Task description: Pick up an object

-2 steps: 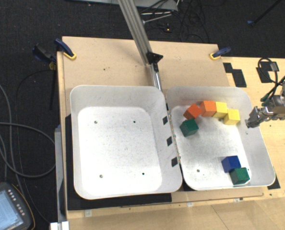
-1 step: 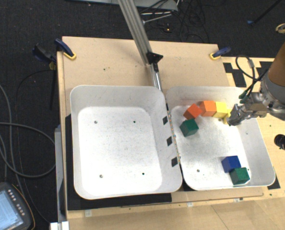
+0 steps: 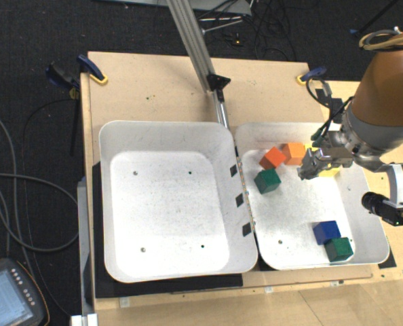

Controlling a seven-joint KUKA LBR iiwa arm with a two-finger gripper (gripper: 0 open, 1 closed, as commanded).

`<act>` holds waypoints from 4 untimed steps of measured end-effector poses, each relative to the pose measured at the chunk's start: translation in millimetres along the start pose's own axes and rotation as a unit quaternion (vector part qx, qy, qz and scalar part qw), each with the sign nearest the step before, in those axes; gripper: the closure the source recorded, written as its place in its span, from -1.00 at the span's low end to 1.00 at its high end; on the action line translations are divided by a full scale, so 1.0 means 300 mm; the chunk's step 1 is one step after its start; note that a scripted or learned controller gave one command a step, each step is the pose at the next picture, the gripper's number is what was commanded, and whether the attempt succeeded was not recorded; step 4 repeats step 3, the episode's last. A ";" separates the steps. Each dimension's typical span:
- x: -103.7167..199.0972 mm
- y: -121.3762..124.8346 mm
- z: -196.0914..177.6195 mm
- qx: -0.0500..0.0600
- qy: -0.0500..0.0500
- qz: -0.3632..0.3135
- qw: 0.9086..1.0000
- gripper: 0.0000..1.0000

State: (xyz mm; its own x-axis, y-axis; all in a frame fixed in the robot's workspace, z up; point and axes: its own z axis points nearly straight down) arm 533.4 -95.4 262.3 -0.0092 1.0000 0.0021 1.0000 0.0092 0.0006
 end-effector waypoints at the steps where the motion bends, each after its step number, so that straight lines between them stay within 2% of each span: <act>1: 0.171 0.003 0.057 0.001 0.000 0.001 1.000 1.00; 2: 0.387 -0.005 0.070 0.001 0.000 0.000 1.000 1.00; 3: 0.549 0.001 0.059 0.000 0.000 0.000 1.000 1.00; 4: 0.549 0.001 0.059 0.000 0.000 0.000 1.000 1.00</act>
